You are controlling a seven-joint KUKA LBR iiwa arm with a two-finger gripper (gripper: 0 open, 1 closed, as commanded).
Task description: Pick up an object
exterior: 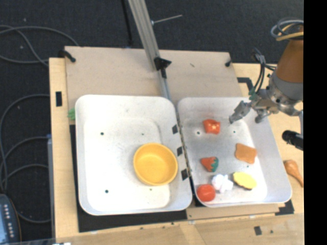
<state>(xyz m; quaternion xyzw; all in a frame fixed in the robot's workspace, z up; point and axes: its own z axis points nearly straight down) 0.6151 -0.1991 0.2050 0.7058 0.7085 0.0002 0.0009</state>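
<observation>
Glossy yellow plastic bowl (155,164)

The arm (290,65) is cut off by the right side of the view, so just its orange band and wrist show. An orange object (293,170) on the bench beside the right bin (265,190) is also clipped there, and its kind is unclear. The white object (220,182) in that bin is too small and blurred to identify. At the lower left, a dark device (9,221) is cropped by the frame's edge.
</observation>
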